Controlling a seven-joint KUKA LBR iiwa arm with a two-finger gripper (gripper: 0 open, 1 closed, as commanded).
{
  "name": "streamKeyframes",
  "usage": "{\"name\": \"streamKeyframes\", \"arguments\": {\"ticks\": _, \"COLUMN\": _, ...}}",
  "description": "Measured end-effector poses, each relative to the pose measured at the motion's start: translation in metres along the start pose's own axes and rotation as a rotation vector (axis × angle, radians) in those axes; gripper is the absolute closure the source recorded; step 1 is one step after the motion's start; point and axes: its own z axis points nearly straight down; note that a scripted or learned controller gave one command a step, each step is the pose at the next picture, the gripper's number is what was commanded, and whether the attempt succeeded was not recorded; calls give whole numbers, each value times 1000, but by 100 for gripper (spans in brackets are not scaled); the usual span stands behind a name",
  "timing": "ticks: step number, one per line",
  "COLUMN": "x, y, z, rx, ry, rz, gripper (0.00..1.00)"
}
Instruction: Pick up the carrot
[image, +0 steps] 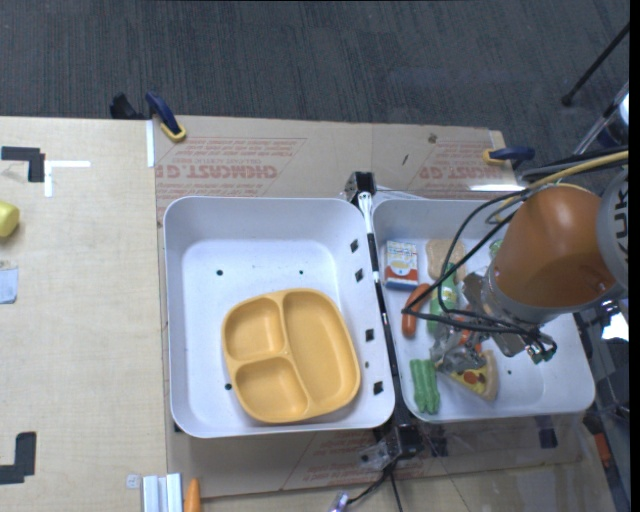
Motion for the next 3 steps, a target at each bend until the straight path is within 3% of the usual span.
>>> {"name": "streamKeyframes", "arguments": {"ticks": 1, "x": 0, "y": 0, "z": 0, "rx": 0, "ry": 0, "rz": 1, "gripper": 0}}
{"name": "streamKeyframes", "arguments": {"ticks": 2, "x": -3, "y": -1, "z": -10, "rx": 3, "ry": -6, "rz": -2, "gripper": 100}}
{"name": "streamKeyframes", "arguments": {"ticks": 3, "x": 16, "y": 3, "z": 9, "rx": -4, "ry": 5, "rz": -223, "gripper": 100}}
